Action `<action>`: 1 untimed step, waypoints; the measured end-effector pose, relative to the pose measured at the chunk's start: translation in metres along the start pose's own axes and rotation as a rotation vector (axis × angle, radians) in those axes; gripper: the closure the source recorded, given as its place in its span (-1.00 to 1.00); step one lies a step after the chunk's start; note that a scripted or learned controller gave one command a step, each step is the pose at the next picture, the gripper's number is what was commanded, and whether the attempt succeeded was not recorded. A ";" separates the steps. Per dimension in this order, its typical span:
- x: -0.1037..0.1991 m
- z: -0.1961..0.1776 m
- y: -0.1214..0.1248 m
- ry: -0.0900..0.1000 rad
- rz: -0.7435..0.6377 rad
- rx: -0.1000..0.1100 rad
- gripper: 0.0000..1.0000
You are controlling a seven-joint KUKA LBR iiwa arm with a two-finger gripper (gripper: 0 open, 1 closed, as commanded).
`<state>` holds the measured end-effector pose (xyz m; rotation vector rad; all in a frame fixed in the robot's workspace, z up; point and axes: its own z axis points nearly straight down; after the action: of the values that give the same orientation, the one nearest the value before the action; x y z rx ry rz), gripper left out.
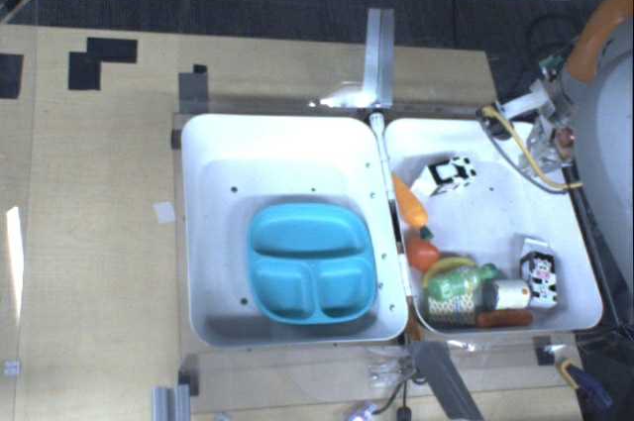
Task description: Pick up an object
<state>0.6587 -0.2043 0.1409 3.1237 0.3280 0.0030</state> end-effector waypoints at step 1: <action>-0.011 0.054 -0.017 0.002 0.001 0.000 1.00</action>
<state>0.6442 -0.1901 0.0869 3.1243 0.3263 0.0061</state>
